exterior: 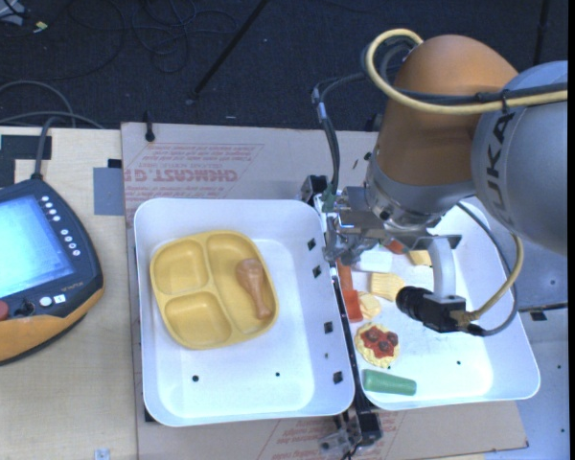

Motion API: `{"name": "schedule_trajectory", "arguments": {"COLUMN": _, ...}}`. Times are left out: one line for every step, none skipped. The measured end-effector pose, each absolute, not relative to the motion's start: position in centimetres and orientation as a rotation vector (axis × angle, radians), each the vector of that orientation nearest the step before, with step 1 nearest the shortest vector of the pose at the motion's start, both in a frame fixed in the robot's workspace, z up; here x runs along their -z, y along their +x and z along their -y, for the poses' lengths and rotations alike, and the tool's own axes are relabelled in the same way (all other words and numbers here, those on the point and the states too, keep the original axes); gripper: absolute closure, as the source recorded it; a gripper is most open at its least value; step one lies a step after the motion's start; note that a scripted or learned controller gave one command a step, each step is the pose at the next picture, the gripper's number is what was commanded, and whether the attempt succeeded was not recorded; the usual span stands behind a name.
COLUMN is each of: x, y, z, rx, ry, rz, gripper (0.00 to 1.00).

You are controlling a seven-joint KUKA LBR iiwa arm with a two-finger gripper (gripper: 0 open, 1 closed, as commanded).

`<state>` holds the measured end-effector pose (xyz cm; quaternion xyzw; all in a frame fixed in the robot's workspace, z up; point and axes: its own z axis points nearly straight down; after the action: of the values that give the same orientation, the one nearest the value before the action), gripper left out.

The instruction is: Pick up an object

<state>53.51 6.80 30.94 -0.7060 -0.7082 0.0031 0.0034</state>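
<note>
Jaws (356, 249) low over right bin (498, 372), their spread hidden, orange stick (351, 297) just below, flat, slim

A teach pendant (29, 266) lies on the bench (105, 381), left of the bins.

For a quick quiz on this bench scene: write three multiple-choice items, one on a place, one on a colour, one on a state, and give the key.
1. Where does the drumstick lie?
A. in the yellow tray's right compartment
B. on the right bin's floor
C. on the bench

2. What colour is the piece at the right bin's near edge?
A. blue
B. green
C. white

3. Where is the gripper?
A. over the tray
B. above the pendant
C. over the right bin's left side

Key: 1 A, it rests inside the tray; 2 B, it is plainly green; 3 C, the wrist hangs among the food pieces there.
</note>
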Motion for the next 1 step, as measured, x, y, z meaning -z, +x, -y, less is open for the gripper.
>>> {"name": "schedule_trajectory", "arguments": {"x": -35.56, "y": 47.42, "z": -10.37, "rx": -0.003, "ry": -2.216, "rz": 2.223, "gripper": 1.0}}
